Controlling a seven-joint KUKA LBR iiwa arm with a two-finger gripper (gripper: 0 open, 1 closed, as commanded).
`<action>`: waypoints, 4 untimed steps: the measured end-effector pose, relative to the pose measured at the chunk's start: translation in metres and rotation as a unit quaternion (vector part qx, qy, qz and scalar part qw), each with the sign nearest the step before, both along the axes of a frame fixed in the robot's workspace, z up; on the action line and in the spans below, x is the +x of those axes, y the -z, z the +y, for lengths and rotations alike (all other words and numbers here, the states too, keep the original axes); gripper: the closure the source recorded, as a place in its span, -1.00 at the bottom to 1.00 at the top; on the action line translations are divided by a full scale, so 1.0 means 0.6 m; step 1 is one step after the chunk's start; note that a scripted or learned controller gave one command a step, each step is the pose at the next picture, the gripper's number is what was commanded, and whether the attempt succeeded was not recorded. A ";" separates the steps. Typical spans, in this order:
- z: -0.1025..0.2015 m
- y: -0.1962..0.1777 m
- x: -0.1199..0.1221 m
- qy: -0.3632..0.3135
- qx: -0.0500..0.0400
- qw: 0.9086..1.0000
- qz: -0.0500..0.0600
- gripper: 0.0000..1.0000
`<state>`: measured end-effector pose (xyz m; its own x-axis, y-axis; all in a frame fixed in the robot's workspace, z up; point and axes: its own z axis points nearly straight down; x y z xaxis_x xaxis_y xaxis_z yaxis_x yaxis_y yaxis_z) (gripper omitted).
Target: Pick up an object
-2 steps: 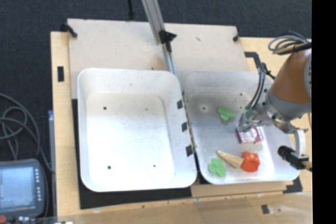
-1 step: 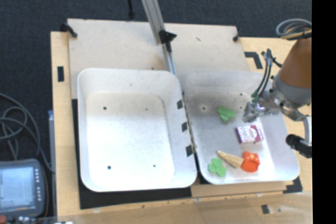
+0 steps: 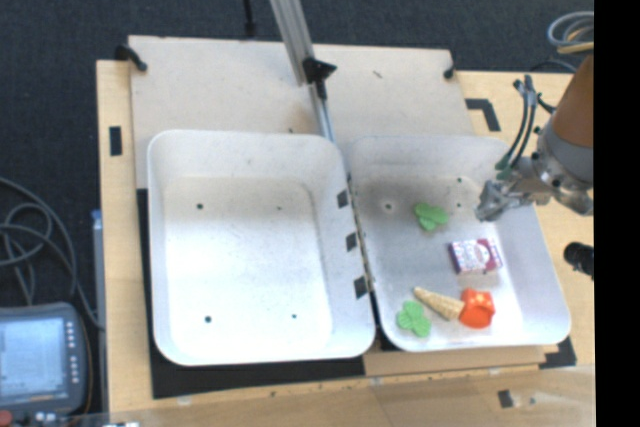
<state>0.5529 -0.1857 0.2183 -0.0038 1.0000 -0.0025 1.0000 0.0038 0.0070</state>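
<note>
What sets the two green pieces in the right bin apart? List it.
The upper green piece lies mid-bin, close to the gripper; the lower green piece lies at the bin's near edge. The upper one lies alone; the lower one lies beside the tan cone. Both are small, green and lobed.

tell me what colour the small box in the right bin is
Purple and white, seen in the camera view: the small box.

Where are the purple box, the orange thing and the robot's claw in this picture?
purple box [image 3: 474, 256], camera view, middle of its top face.
orange thing [image 3: 478, 309], camera view, centre of its body.
claw [image 3: 492, 204], camera view, at its tip above the right bin.
</note>
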 end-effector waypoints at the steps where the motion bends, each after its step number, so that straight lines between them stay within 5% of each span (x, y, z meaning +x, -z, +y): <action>1: -0.002 -0.081 0.017 0.000 0.000 1.000 0.000 1.00; 4: 0.232 -0.060 0.113 -0.001 0.001 1.000 0.002 1.00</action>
<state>0.6206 -0.0462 0.2542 -0.0057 1.0000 -0.0004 1.0000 0.0057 0.0022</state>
